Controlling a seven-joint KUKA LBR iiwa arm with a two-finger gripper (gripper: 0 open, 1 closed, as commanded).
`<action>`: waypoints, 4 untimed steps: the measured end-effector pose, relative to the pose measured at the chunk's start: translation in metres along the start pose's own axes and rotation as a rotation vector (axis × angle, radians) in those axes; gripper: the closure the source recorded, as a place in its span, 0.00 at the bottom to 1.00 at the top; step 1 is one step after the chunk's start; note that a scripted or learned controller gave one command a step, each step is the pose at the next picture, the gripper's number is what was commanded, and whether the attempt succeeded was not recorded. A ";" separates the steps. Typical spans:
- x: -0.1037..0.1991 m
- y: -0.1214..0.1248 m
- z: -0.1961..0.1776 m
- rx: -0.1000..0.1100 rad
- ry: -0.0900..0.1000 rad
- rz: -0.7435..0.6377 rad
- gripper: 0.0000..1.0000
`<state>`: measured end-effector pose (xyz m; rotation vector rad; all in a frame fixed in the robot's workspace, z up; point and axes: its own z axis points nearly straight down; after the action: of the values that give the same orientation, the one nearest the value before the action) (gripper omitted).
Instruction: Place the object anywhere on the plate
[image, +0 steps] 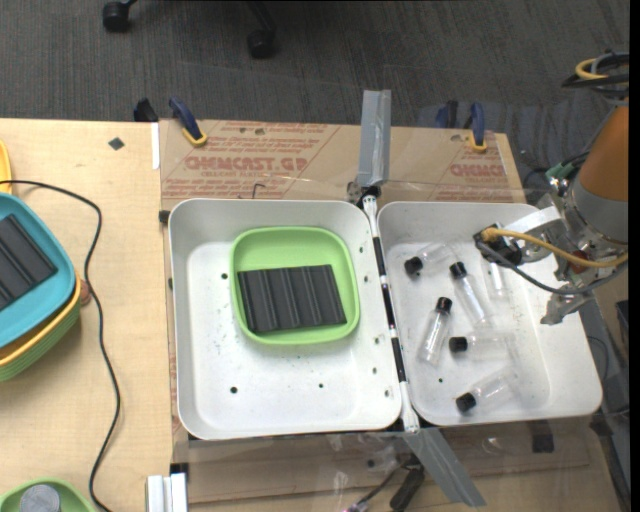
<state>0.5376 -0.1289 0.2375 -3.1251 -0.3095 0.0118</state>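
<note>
- Far left edge: a stack of plastic trays, teal one on top with a ribbed black insert, and a thin black cable snaking down the pale wooden benchtop.
- Left bin: shallow, white, rounded corners, a bit speckled. In it sits the plate, a lime green squarish dish with soft corners, and a dark ribbed mat lies flat inside it.
- Behind both bins there's brown printed cardboard, clamped at the back.
- Right bin: a scatter of clear plastic vials with black caps, lying every which way, none on the plate.
- Far right: the arm, orange band visible, with yellow and black cabling over the bin's right part. Gripper state: can't tell.
</note>
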 end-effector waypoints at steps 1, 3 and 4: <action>0.006 0.014 0.019 0.000 0.001 -0.012 0.00; 0.000 -0.014 -0.003 -0.001 0.002 -0.002 0.00; -0.001 0.003 0.000 -0.002 0.002 0.000 0.00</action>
<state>0.5372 -0.1320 0.2371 -3.1266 -0.3091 0.0089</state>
